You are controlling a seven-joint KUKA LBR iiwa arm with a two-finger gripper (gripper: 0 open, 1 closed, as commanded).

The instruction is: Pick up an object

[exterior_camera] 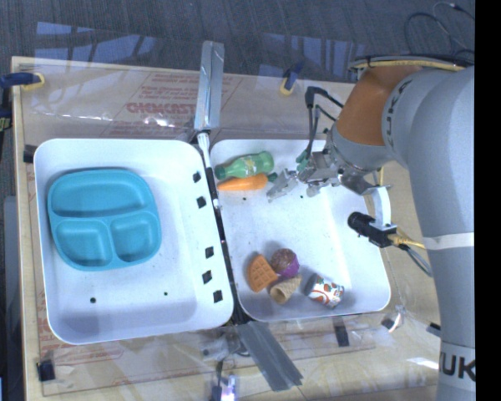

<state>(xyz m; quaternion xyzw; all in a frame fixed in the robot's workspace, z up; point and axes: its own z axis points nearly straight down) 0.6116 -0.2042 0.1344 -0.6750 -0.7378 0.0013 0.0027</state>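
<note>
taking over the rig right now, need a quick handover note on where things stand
Gripper: low over the upper part of the right bin, just right of the carrot; nothing visible between its fingers, and I cannot tell if they are open or shut.

Things: green bottle and orange carrot lie side by side at the right bin's top left corner. Near its front edge sit a waffle piece, a purple ball, a cone and a small can. The blue divided tray is in the left bin.

Done: nothing lifted.

Left: grasp one object and raise it; the carrot looks nearest.
</note>
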